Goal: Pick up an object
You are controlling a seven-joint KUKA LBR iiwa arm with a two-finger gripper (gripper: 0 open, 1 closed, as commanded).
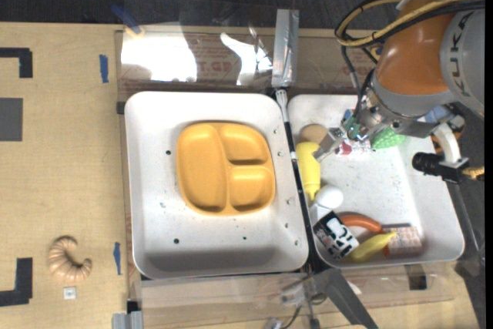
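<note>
We start far left of the left bin [146,166], where a croissant [69,258] lies on the bare bench [54,127], curled, well apart from the bin's wall. Next, inside that left bin, a yellow divided plate [226,167] sits abt central, three compartments facing up, nothing in them that we can see. Behind the left bin there's a clear plastic sheet [192,50] w/ glare on it.

Moving right of the left bin, just across the shared wall, we're into the right bin [439,235]. Hugging that wall: a round tan item [312,133] at the back, then a yellow banana-like piece [309,170] running toward the front, then a white ball [330,198] touching its lower end. Further front, a black-and-white item [336,233], an orange piece [360,223], another yellow piece [371,245] & a pink-and-white packet [404,240] are bunched along the front wall.

Farthest right of the left bin, the arm [416,50] comes in, orange band up top. The gripper [350,133] hangs low over the back of the right bin, near the tan item; a green object [387,139] lies just beside it. Can't tell how wide the claw is, nor see anything clamped in it — too cluttered & small there.
</note>
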